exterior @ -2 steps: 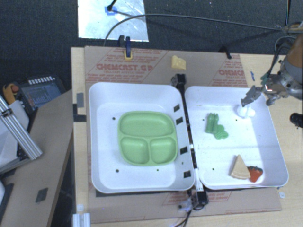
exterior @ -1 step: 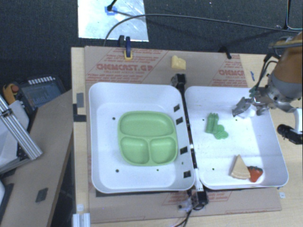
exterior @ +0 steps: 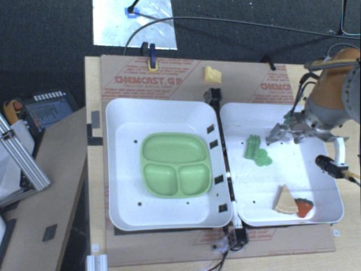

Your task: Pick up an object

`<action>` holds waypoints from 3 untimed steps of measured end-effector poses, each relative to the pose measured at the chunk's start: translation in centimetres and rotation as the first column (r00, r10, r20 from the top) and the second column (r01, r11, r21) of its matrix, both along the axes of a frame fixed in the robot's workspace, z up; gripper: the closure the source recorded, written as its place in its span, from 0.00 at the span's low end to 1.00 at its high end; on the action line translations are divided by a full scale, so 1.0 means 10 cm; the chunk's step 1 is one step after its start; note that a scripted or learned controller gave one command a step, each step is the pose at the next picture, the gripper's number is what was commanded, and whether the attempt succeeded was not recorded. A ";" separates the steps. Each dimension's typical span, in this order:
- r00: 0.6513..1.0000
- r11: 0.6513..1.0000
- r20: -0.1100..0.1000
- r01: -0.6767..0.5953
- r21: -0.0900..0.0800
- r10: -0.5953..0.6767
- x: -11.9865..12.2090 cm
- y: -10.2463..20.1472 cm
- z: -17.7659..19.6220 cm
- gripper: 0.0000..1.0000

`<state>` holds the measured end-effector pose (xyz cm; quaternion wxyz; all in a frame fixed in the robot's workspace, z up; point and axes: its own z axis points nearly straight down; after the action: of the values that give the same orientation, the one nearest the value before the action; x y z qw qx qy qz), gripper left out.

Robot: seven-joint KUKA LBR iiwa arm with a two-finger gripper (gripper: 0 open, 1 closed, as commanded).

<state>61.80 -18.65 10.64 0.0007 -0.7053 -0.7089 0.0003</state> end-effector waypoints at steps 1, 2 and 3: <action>1.000 1.000 0.008 -0.001 -0.003 0.001 0.02 -0.01 0.15 1.00; 1.000 1.000 0.010 0.000 -0.003 0.000 0.02 -0.01 0.80 1.00; 1.000 1.000 0.011 -0.001 -0.003 0.001 0.03 0.01 1.46 1.00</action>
<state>62.14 -18.57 25.21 -0.0045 -0.7051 -0.7091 -0.0024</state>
